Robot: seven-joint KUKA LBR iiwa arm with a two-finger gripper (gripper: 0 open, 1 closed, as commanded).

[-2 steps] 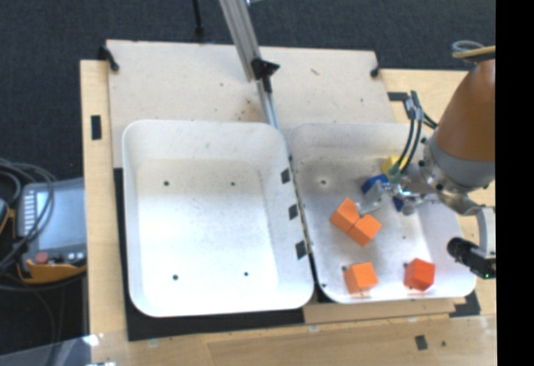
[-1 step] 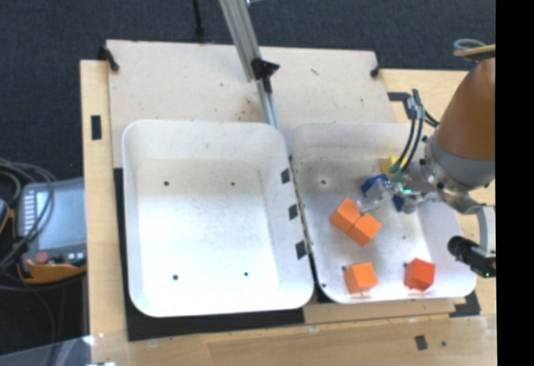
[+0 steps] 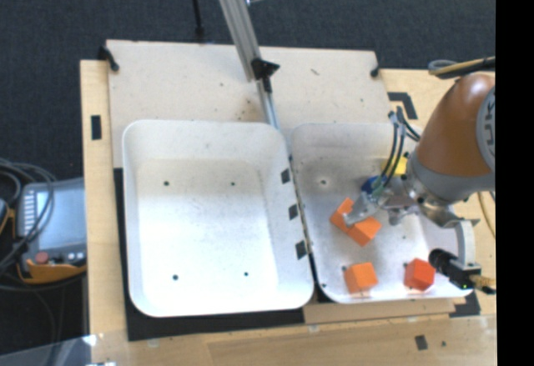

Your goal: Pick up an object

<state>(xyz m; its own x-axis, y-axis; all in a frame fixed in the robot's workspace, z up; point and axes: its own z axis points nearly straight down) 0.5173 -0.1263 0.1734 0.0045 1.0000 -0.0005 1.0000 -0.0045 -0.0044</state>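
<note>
Right bin (image 3: 334, 147), tool (image 3: 360, 214) at orange blocks (image 3: 355, 223), grip state prob. unclear

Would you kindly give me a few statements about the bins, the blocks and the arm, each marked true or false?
1. The orange blocks lie in the right white plastic bin. True.
2. The end effector is over the left white plastic bin. False: it is low in the right bin, at the orange block nearest the divider.
3. Three orange objects are in the right bin. True: that block, an orange cube and a red-orange block.
4. The red-orange block sits at the bin's far rim. False: it lies by the near rim.
</note>
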